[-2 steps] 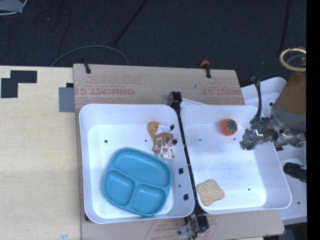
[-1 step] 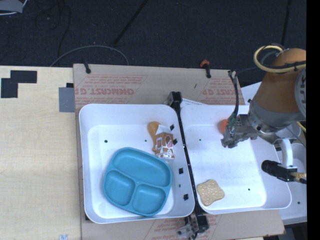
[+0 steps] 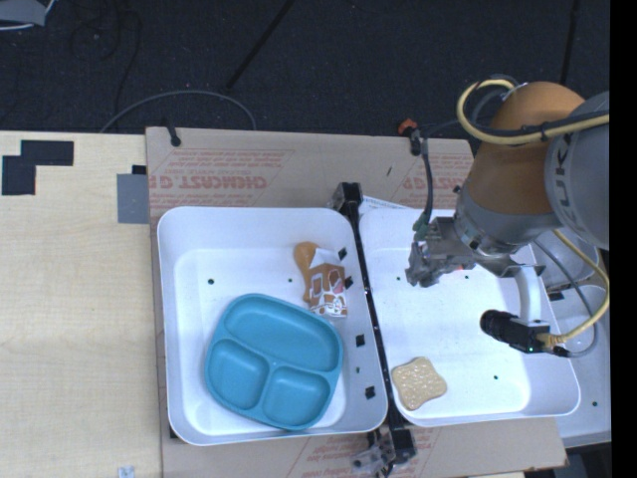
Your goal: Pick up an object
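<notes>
From above, looking down at a slant, the arm [image 3: 518,167] reaches in from the right and holds the gripper [image 3: 425,265] over the right bin [image 3: 478,371], toward that bin's back-left corner and close to the divider between the two bins. Whether the gripper is wide or narrow I cannot tell from here; it is dark and seen against its own wrist. Nothing shows clamped in it. The one loose thing in that bin is the toast [image 3: 418,382], lying flat by the front-left corner, well apart from the gripper and nearer the front edge. The left bin [image 3: 184,267] carries a blue plate [image 3: 274,361] with three compartments, sitting across its front half, and a small brown-and-white toy [image 3: 320,282] just behind the plate's back rim, against the bin's right edge; what exactly the toy is I can't make out. As I judge it, the pick is not yet made: every object rests on a bin floor. What is left is nearly all of it: settle on a target, probably the toast as the closest, come over it, descend, close and lift.
</notes>
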{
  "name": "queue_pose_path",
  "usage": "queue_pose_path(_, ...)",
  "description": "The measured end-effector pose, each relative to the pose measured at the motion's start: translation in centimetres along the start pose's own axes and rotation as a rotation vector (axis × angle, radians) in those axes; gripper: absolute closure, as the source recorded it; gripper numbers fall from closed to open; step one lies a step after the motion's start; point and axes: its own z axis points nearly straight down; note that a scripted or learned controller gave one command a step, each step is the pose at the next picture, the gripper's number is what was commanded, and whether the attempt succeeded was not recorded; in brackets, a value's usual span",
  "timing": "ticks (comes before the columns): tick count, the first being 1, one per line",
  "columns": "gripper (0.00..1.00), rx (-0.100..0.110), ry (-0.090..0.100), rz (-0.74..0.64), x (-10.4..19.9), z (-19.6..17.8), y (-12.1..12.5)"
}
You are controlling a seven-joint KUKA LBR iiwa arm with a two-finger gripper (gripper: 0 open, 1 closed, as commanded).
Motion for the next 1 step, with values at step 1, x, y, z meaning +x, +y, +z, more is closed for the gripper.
queue_pose_path(1,1.00,0.000,-0.001,0.001,4.57,-0.70,1.15)
